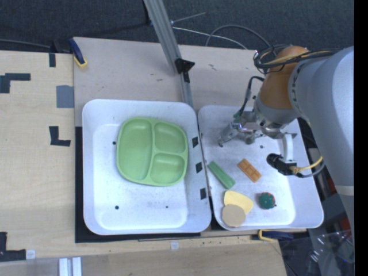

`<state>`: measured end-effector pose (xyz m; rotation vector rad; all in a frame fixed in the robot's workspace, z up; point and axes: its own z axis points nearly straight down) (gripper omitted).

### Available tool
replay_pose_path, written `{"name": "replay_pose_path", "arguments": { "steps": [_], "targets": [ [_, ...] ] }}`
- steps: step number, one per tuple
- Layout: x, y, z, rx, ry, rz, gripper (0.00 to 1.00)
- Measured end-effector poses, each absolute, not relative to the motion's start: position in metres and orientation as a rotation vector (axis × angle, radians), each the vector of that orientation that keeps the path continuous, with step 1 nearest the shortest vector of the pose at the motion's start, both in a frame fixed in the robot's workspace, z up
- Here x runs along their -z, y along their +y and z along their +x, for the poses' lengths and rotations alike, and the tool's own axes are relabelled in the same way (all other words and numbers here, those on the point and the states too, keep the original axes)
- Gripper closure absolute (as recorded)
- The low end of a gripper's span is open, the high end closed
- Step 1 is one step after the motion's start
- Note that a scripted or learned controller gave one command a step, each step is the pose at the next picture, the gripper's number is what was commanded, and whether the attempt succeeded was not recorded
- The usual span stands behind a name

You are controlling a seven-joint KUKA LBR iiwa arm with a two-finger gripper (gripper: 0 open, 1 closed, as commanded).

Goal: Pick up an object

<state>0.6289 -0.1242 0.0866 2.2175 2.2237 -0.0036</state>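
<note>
A robotics lab: a plywood table (34, 154) marked with black tape, two white bins (98, 211), loose cables (230, 36) and a metal camera mast (164, 27).

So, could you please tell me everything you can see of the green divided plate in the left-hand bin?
The green divided plate is a pale green, rounded-square tray, matte and plastic-looking, with three compartments: one long section along its left side and two smaller ones stacked on its right. It lies flat and right side up, slightly rotated, in the upper middle of the left bin, resting on the bin's floor. Nothing lies in its compartments, and nothing else touches it. The claw hangs apart from it, over the right bin.
</note>
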Motion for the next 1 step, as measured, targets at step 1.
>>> {"name": "replay_pose_path", "arguments": {
  "steps": [1],
  "targets": [
    [-0.0983, -0.1231, 0.6291, 0.003, 2.227, 2.218, 1.00]
  ]
}}
